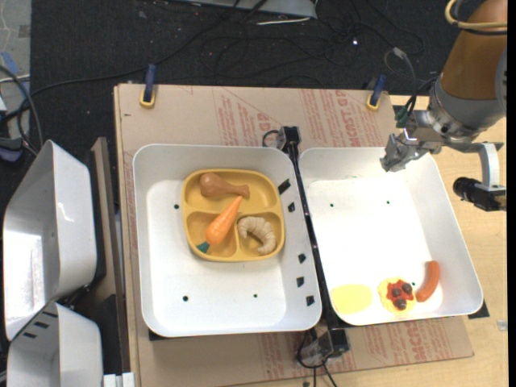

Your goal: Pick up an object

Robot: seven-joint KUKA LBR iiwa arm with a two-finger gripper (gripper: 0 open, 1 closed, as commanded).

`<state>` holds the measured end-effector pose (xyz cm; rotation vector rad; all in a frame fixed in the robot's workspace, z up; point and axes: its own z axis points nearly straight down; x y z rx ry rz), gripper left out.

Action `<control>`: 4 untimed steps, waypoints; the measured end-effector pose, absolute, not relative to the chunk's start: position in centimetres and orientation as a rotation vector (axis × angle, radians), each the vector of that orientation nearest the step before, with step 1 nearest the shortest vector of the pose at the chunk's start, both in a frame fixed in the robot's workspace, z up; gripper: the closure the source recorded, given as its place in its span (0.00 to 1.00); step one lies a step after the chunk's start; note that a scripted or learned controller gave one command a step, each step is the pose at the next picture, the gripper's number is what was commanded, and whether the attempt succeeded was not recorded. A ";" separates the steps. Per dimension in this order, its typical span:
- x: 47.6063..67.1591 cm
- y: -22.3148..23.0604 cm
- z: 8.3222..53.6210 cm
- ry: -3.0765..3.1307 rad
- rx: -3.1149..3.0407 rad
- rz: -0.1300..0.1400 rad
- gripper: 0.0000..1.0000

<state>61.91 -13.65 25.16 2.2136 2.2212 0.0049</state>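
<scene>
Camera view shows the candidates for picking split between the two bins. Low in the right bin [451, 216], near its bottom edge, lie a sausage [428, 281], a small pizza slice [397, 293] just beside it, and a flat yellow disc [351, 298] a little further left. The gripper [395, 158] hangs at the upper right of the frame, over the top rim of that bin and well apart from all three; nothing sits between its fingers, and whether they are spread or pressed together I cannot tell at this size.

Judging from this layout, the main risk is a grasp that closes on nothing. The yellow disc looks very flat and could slip under the fingertips. The sausage lies tilted close to the bin's lower right wall, so a finger may strike the wall before it closes. The pizza slice and the sausage sit close enough that a descent on one could nudge the other.

In the left bin [161, 280], a yellow divided plate [193, 232] holds a drumstick [223, 186], a carrot [225, 221] and a shrimp [258, 233], each in its own compartment; the raised dividers would crowd any finger reaching in. Black clips run down the seam between the bins, and cables trail across the dark floor at the top of the frame, clear of the path.
</scene>
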 end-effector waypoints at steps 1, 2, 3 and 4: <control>60.0 -7.9 24.3 2.231 2.216 -0.001 1.00; 58.0 -2.9 23.0 2.232 2.217 -0.003 1.00; 55.5 2.2 24.1 2.232 2.214 0.000 1.00; 52.6 7.6 23.0 2.233 2.215 -0.004 1.00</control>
